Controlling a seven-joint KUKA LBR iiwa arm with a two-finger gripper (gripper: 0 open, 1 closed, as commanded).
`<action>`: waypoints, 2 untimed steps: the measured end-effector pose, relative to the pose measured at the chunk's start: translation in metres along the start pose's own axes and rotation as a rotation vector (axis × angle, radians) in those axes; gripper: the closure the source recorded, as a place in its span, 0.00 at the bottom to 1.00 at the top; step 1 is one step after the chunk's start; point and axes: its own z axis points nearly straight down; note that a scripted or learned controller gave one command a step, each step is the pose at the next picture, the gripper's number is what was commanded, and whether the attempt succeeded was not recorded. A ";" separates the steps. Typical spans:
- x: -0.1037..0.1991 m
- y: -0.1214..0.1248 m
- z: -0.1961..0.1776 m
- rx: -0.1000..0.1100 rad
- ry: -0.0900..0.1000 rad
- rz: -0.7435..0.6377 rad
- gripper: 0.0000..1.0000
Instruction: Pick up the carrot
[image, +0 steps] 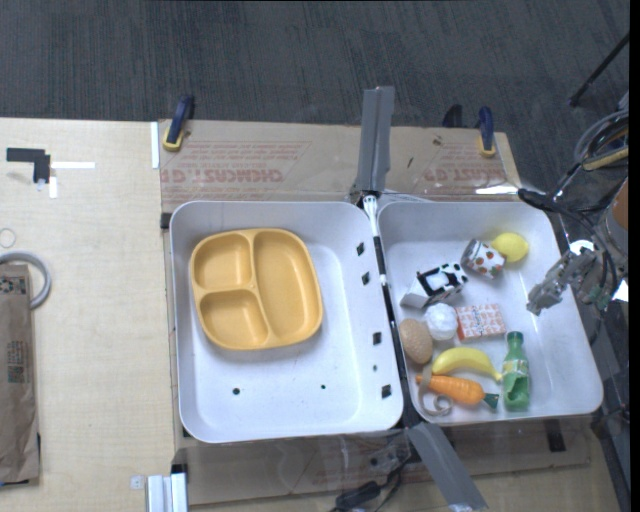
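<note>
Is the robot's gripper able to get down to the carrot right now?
Probably yes. The carrot lies uncovered on top, though the banana and green bottle crowd it. The gripper hangs near the right bin's edge.

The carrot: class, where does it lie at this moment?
In the camera view the carrot lies in the right bin, near its front edge, just below the banana and left of the green bottle.

tray (256, 290) in left bin (200, 400) | carrot (455, 388) in right bin (570, 385), before banana (466, 360)
</note>
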 end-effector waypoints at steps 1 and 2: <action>0.008 -0.005 0.024 0.000 0.000 -0.100 1.00; 0.042 -0.032 0.010 -0.001 0.001 -0.346 1.00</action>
